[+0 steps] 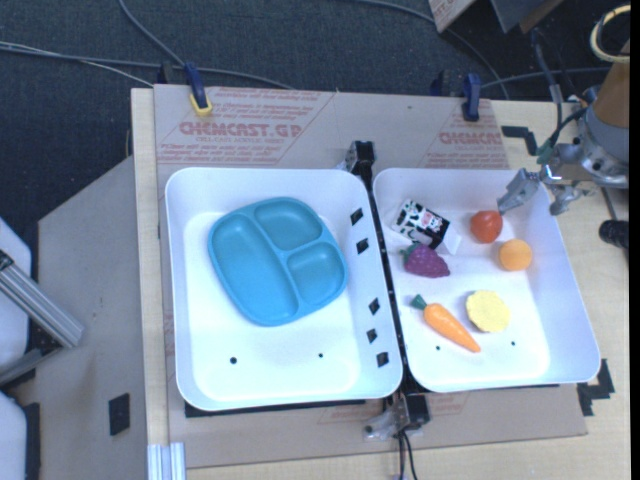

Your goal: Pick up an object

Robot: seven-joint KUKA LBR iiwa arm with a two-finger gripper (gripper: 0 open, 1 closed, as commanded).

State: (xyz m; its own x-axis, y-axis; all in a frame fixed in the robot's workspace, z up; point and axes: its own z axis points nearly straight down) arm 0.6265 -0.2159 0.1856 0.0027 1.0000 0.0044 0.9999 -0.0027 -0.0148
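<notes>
Tool (540, 190) hangs spread and unladen beside a red toy tomato (486, 225): likely light, rigid, slippery; best pinched across its middle.

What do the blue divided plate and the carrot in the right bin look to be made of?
Blue divided plate: probably moulded plastic, one even colour with smooth rounded compartment ridges and a soft sheen. Carrot: looks like toy food, plastic or rubber, with flat uniform orange and a stubby green top; the view is too coarse to tell hard from soft.
</notes>
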